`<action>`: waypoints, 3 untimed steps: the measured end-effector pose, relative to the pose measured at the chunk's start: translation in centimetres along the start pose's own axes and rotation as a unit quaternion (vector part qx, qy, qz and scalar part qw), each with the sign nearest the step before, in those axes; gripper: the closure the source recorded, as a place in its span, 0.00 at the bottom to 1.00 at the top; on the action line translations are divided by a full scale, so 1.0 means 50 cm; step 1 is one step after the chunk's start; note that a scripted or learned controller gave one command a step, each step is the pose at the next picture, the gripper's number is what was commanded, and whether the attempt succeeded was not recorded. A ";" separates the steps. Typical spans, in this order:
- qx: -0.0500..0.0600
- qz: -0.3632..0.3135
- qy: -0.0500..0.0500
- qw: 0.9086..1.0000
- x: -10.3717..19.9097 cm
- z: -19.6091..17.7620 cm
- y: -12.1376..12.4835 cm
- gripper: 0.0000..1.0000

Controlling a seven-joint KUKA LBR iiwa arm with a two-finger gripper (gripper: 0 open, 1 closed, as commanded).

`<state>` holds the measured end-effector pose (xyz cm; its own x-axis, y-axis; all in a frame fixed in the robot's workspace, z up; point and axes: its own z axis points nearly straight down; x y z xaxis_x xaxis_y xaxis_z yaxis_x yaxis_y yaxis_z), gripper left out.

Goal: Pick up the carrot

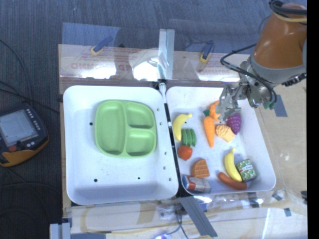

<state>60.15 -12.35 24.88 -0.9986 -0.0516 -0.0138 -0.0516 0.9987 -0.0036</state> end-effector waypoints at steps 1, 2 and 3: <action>0.000 0.029 0.002 1.000 0.104 -0.112 -0.025 1.00; 0.000 0.029 0.003 1.000 0.102 -0.126 -0.023 1.00; -0.001 -0.022 0.005 1.000 0.235 -0.170 -0.069 1.00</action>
